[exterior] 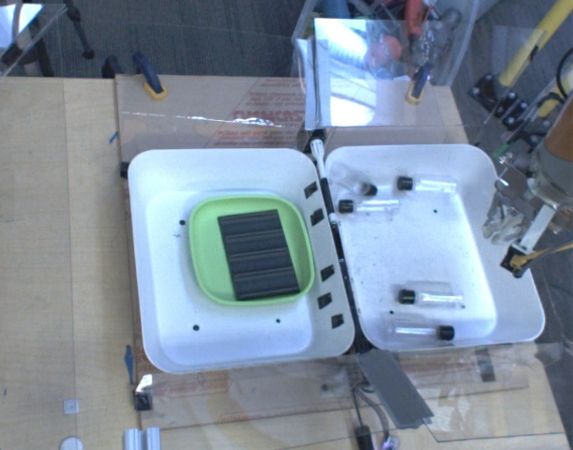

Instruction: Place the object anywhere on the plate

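The gripper (513, 242) hangs over the right bin's (474, 172) 3 o'clock rim, fingers apart, gripping nothing. Four vials (429, 298) lie in that bin. The plate (203, 221) sits in the left bin (164, 251).

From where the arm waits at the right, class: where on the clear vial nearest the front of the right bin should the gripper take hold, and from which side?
Probably at mid-length of the front vial, on its clear body, not the black cap at its right end. It lies flat and roughly left to right in the right bin, so the gripper should come straight down, fingers closing across its narrow width. The neighbouring vial lies apart, leaving room.
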`<state>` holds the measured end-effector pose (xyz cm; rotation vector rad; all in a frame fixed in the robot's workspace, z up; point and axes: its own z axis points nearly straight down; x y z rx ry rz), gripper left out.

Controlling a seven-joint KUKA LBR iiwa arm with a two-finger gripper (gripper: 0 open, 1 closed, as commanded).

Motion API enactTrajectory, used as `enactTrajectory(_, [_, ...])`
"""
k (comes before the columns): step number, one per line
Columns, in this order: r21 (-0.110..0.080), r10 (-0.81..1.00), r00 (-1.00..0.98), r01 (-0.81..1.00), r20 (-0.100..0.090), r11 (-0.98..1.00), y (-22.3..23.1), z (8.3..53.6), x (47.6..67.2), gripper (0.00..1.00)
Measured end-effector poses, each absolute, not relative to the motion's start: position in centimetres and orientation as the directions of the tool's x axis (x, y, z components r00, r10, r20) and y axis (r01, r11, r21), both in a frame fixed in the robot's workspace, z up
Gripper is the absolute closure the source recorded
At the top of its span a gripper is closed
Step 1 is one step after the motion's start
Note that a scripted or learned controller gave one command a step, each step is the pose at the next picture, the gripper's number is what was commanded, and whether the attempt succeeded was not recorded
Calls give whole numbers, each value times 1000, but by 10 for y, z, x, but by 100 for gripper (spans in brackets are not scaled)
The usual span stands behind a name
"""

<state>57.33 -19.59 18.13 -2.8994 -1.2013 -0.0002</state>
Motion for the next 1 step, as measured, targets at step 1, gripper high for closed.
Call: enactTrajectory(1, [-3,707,707,707,1,-707,-196,181,573,0])
